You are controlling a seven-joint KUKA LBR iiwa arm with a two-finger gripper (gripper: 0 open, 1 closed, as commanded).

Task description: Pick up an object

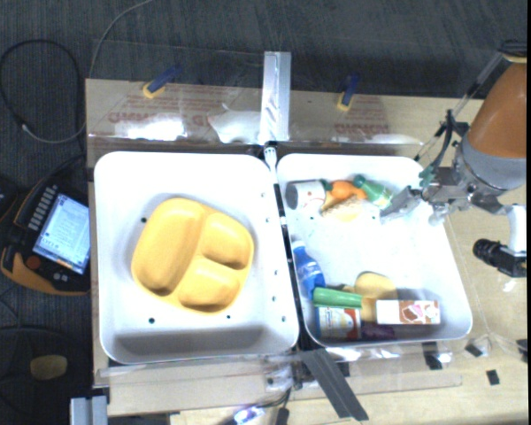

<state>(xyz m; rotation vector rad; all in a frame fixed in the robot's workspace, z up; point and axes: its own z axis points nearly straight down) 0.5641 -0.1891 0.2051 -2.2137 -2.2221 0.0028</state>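
My gripper (418, 209) hangs over the far right corner of the right bin (442, 255), its fingers spread open with nothing between them. Just left of it, along the bin's far wall, lie a green item (370, 185), an orange item (342, 190) and a white cylinder (304, 193). Along the near wall lie a blue bottle (307, 269), a green-capped bottle (337, 298), a yellow item (375, 283), a red and white carton (408, 312) and a dark bottle (338, 322). A large yellow lumpy object (192, 253) fills the middle of the left bin (124, 326).
The arm's orange band (504, 113) and grey wrist stand over the bench at the right. A metal divider post (276, 96) rises behind the bins. A handheld screen device (57, 233) lies on the floor to the left, with cables nearby.
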